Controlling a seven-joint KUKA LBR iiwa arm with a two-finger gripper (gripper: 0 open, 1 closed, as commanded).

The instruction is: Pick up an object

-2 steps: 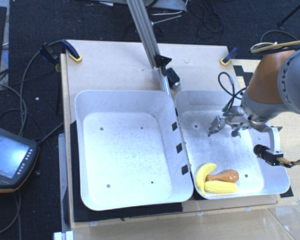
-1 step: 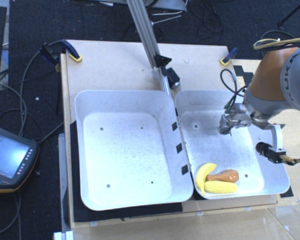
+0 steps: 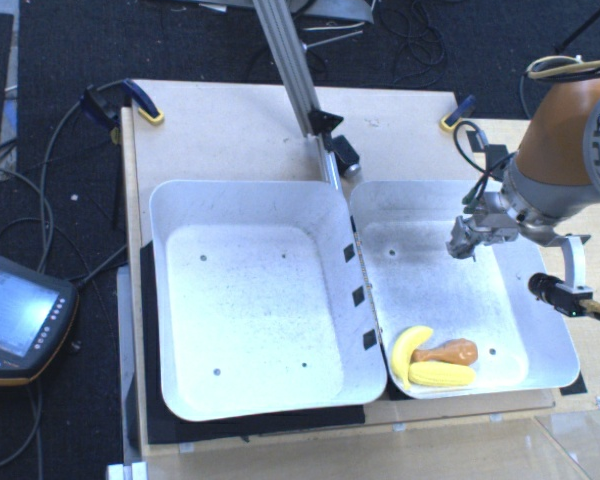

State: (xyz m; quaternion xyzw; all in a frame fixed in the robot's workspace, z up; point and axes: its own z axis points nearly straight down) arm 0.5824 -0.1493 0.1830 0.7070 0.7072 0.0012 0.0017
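In the right bin [image 3: 540, 358], near its front edge, lie a yellow banana [image 3: 407, 346], a brown chicken-drumstick toy [image 3: 450, 351] and a yellow corn cob [image 3: 441, 374], all touching one another. My gripper [image 3: 463, 245] hangs over the middle of the right bin, well behind and above these objects, pointing down and to the left. Nothing shows between its fingers, and their spacing is too small to read.
The left bin [image 3: 245, 293] sits beside the right one, with a ridge between them. A slanted aluminium post [image 3: 292, 58] rises behind the bins. Yellow-blue clamps [image 3: 145, 105] hold the board's back corners. A teach pendant [image 3: 20, 318] lies on the floor at left.
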